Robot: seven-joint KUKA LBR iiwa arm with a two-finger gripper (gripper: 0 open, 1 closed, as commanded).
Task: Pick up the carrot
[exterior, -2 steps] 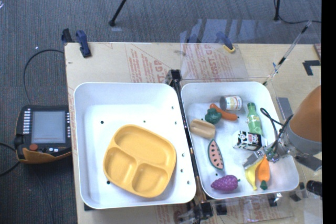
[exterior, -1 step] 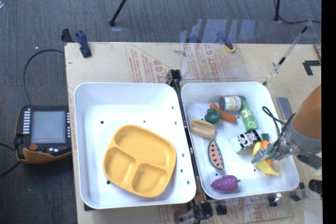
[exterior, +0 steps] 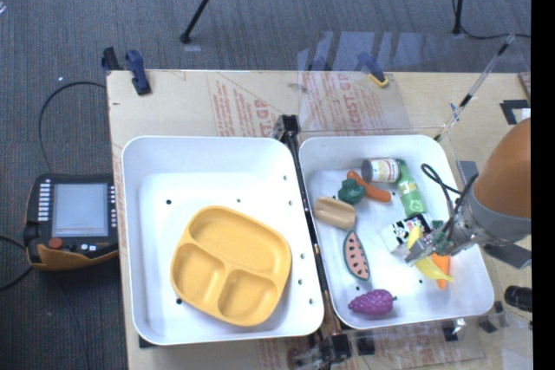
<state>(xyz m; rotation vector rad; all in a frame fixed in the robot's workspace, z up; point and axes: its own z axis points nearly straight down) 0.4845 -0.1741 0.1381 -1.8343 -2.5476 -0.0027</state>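
The carrot [exterior: 375,192] is a short orange piece with a dark green leafy top, lying in the upper middle of the right bin [exterior: 468,295] just below a small can [exterior: 382,170]. My gripper [exterior: 427,249] hangs low at the bin's right side, well to the right of and nearer than the carrot. It is over a cow-patterned carton [exterior: 406,231] and beside a yellow item [exterior: 430,269] and a small orange item [exterior: 443,265]. The grey wrist and orange band [exterior: 512,173] cover that corner of the bin.
In the right bin lie a green bottle [exterior: 411,196], a bun [exterior: 335,212], a watermelon slice [exterior: 355,256] and purple grapes [exterior: 373,302]. The left bin [exterior: 147,178] bears a yellow divided plate [exterior: 231,264]. A teach pendant [exterior: 74,219] lies left of the bench.
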